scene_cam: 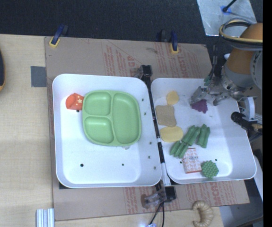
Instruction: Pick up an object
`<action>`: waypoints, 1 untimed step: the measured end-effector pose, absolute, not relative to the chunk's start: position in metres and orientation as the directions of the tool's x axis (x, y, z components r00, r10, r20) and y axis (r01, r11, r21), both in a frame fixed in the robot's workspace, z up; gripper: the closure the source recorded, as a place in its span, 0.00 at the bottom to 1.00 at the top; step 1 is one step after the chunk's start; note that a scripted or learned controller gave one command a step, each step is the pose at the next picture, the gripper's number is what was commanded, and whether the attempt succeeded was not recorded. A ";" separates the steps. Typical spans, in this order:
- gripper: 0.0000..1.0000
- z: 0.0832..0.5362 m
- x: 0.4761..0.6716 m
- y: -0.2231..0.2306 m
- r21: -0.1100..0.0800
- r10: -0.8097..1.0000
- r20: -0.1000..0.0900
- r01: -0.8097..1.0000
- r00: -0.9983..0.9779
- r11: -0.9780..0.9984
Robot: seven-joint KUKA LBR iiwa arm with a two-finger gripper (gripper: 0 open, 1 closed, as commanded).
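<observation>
My fingers (206, 94) hover beside a small, lumpy purple plastic grape bunch (199, 105); I cannot tell whether they're clenched.

The room light is even and fairly bright, falling from overhead, so both white bins (102, 174) come out clean and close to blown-out along their floors. Shadows are soft and short: a faint grey one sits under the green plate (112, 117), and thin ones hug the bin rims. The dark floor (102, 6) at the top swallows detail. The picture is a little soft and grainy overall, and the arm's wrist (242, 60) at the right looks smeared. Small print on the cardboard (126, 56) is unreadable.
</observation>
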State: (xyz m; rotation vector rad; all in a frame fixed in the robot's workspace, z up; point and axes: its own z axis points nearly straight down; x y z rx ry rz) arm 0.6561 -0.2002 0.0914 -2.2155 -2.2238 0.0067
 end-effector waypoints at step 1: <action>1.00 0.104 0.657 -0.201 -0.004 1.000 -0.002 1.000 -0.005 0.005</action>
